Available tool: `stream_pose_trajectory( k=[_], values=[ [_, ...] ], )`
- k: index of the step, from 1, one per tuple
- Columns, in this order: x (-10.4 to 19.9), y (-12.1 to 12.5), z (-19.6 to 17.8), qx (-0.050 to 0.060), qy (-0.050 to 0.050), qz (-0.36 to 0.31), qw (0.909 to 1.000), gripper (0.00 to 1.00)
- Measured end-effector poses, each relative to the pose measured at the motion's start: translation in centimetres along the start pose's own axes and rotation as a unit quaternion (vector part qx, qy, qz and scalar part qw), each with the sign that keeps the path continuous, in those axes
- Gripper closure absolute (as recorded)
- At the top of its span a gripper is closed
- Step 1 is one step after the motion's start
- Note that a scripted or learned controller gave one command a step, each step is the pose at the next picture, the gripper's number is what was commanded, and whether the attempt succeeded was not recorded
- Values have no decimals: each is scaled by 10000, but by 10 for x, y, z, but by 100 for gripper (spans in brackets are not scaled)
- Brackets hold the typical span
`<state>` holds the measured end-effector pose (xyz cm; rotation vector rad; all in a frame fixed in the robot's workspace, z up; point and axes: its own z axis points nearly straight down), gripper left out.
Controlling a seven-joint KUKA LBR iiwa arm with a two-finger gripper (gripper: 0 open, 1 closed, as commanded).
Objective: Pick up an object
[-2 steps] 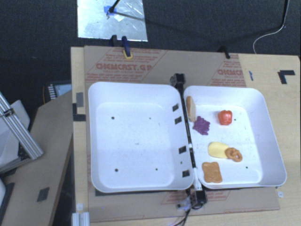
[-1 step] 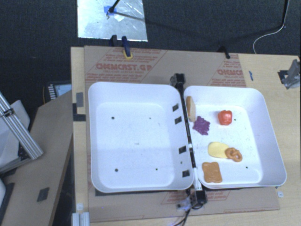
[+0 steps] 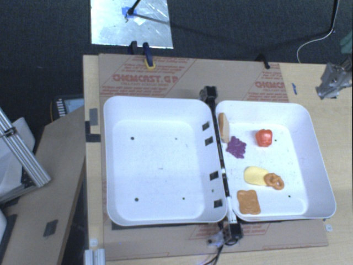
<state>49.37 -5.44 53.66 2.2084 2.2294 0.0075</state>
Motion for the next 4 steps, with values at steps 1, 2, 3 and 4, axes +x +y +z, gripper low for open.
stream_pose_trajectory(
  k=[1, 2, 3, 4],
  values=[
    [81, 12, 40, 30, 6, -15, 10000, 100],
    [163, -6, 0, 4, 12, -13, 10000, 100],
    [158, -5, -10, 1, 8, 22, 10000, 100],
    [158, -5, -21, -12, 13, 6, 10000, 100]
  ],
)
